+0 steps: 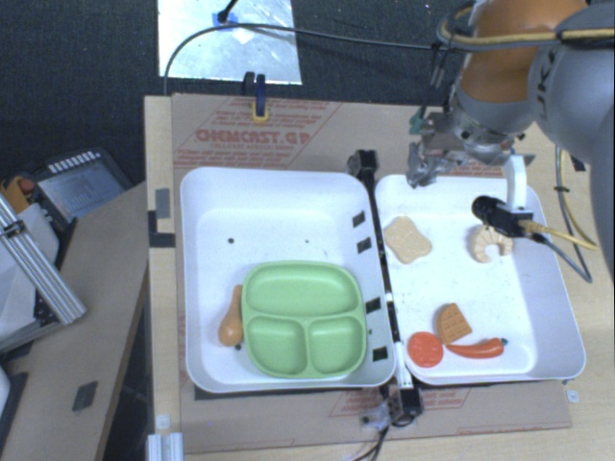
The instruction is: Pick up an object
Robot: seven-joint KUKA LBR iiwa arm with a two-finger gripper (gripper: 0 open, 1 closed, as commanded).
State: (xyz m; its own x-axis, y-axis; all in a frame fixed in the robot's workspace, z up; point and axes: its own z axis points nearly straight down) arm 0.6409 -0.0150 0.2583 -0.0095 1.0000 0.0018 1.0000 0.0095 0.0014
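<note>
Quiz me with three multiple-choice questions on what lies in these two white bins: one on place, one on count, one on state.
1. Where is the green divided plastic plate?
A. left bin
B. right bin
C. on the bench

2. How many items lie in the right bin?
A. two
B. five
C. eight

3. The gripper is:
A. above the right bin's far rim
B. resting on the plate
C. beside the orange carrot-shaped toy

Answers: 1 A, it sits on the left bin's floor. 2 B, five food pieces lie there. 3 A, it hangs at the far rim.
</note>
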